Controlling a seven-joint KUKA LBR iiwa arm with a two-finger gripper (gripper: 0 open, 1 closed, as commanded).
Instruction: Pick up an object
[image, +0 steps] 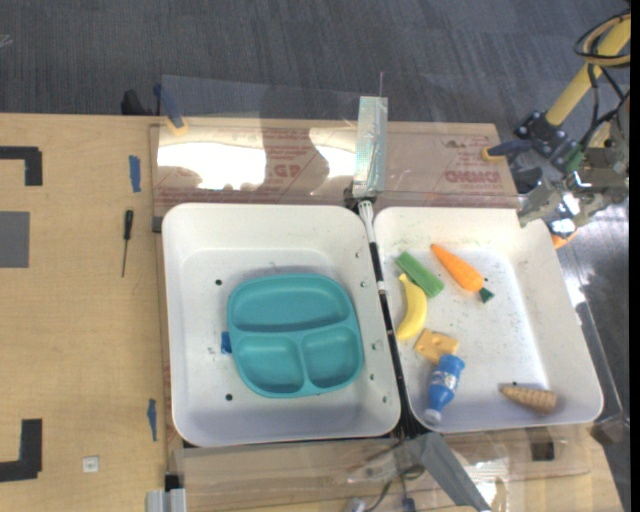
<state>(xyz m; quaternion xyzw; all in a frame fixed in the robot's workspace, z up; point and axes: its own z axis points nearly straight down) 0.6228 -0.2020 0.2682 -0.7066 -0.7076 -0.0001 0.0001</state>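
Off the right bin's far right corner, the gripper (560, 205) is seen hovering; whether it is clenched cannot be told. Nothing is lifted yet. Carrot (460, 268), banana (412, 309), blue bottle (443, 386) are left lying in the right bin (560, 320); the whole pick remains.

Wooden bench (70, 330) under glare, dark grey floor (300, 40) beyond.

the pale wooden worktop (70, 330) looks matt and smooth; the two shallow white plastic bins (190, 250) have a slight sheen; the teal plastic divided tray (295, 335) looks smooth.
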